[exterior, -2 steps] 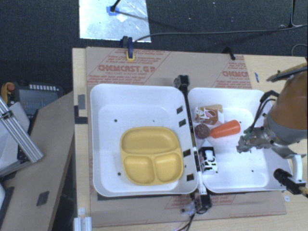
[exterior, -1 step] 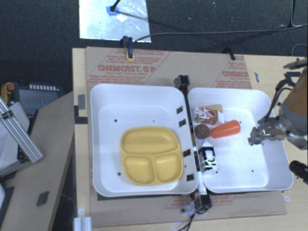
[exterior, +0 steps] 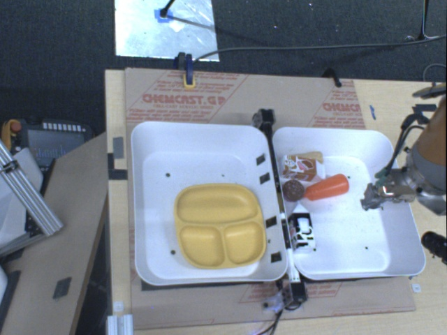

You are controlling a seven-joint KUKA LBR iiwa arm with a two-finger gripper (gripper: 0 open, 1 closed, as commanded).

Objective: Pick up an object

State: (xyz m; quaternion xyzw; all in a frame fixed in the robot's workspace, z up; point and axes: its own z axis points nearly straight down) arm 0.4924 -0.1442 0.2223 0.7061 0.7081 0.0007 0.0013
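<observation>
End effector [exterior: 374, 195], finger state indeterminable, is positioned over the right bin [exterior: 398, 257]; orange carrot [exterior: 327, 187] lies to its left.

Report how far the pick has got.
Done: the gripper has reached the right bin's right edge. In hand: nothing visibly held. Left: the whole grasp. The orange carrot-shaped piece, brown round piece, printed packet and black-and-white item lie untouched; the yellow tray sits in the left bin.

Two smooth, matt white plastic bins [exterior: 209, 142] sit on a brown cardboard-like sheet [exterior: 293, 96] with red print. A glossy yellow plastic divided plate [exterior: 218, 223] and a smooth orange plastic carrot-shaped piece [exterior: 327, 187] lie within. A shiny crinkled foil-like sheet [exterior: 164, 19] lies beyond.
</observation>
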